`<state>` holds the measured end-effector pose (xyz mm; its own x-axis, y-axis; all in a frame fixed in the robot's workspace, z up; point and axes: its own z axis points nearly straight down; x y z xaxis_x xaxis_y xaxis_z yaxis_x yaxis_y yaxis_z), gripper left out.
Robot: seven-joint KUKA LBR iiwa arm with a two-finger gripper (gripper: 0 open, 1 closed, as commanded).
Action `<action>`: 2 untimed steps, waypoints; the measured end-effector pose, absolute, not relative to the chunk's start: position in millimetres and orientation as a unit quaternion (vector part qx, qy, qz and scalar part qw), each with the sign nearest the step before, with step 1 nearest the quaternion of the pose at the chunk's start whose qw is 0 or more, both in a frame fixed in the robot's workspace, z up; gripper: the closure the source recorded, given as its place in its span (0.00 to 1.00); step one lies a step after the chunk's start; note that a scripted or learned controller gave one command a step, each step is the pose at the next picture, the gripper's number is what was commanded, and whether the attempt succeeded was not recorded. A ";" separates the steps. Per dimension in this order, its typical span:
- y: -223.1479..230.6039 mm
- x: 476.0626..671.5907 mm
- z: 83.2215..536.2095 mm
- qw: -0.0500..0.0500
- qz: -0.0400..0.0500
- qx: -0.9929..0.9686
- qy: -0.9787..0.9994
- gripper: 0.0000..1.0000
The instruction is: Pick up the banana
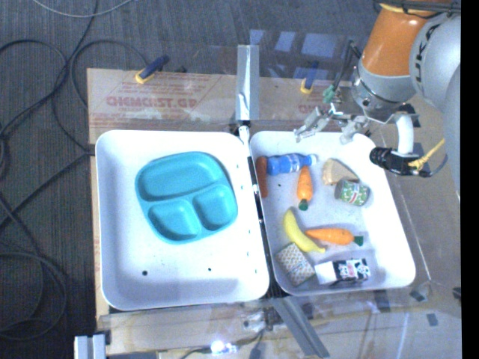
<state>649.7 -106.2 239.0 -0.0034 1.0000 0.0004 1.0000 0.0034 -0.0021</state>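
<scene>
The curved yellow banana (301, 232) lies in the right shallow white bin (397, 238), touching a horizontal orange carrot (330, 235) and above a patterned sponge (293, 263). The metal two-finger tool (330, 123) hovers open, empty, over the bin's far rim

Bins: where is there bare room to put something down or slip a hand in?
Left bin: bare floor rings the blue tray, widest along the near edge and near-left corner. Right bin: crowded; the banana sits between two carrots, with a bottle, can and small boxes close by. A small bare strip lies right of the can.
</scene>
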 end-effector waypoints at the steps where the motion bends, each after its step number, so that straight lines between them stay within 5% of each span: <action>1: -99.5 611.9 93.3 0.001 0.001 -0.808 -0.589 0.00; 2: -72.5 615.7 183.1 0.000 0.002 -0.829 -0.559 0.00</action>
